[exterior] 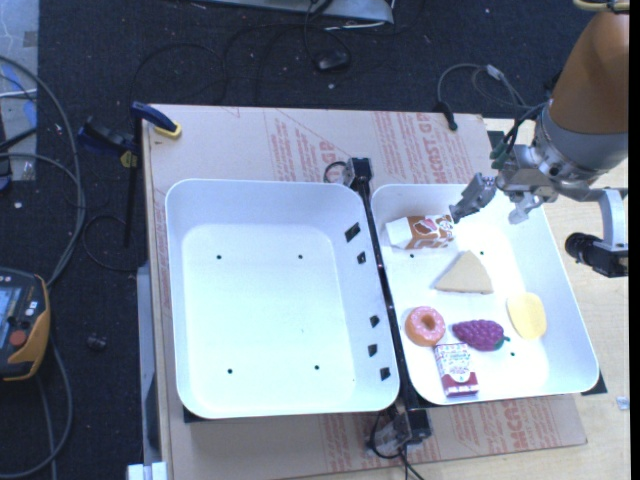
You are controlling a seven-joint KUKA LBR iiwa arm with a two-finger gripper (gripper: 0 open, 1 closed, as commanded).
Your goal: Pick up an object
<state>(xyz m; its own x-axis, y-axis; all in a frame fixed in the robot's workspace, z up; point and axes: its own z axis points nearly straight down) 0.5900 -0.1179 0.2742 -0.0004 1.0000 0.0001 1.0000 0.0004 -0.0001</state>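
The gripper (497, 200) is hanging over the right bin's (565, 298) far edge with its fingers spread wide, gripping nothing. The small brown-and-white carton (421, 232) is lying just beside it near the bin's far left corner. A wedge (463, 273), donut (425, 325), grapes (479, 334), yellow piece (527, 315) and red-and-white box (456, 370) are sitting nearer the front edge.

There are two white bins: one left bin (190, 298) and one right bin (565, 318). Six toy things lie in the right bin. There is one small carton (425, 232), brown and white, just beside the jaws. There is one tan wedge (464, 274), a little way from the jaws. Farther from the jaws there is one donut (425, 325), one purple bunch of grapes (479, 334), one yellow piece (527, 315) and one red and white box (456, 370).
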